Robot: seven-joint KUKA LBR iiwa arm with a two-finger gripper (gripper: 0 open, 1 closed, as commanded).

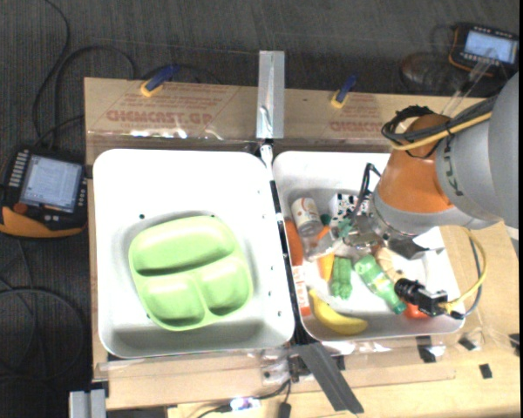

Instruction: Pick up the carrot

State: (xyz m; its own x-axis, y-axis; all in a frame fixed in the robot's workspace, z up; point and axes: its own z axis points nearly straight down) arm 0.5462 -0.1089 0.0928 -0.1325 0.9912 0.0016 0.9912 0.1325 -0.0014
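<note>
The carrot (326,265) lies in the right bin (283,174), just left of the gripper (359,233) and beside a green bottle (341,277). Whether the fingers are spread or pressed together cannot be told. A banana (336,318) lies nearer.

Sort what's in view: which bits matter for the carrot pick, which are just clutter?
Job: carrot, end effector, right bin.
Clutter: banana, green bottle, can, green tray, left bin.
</note>
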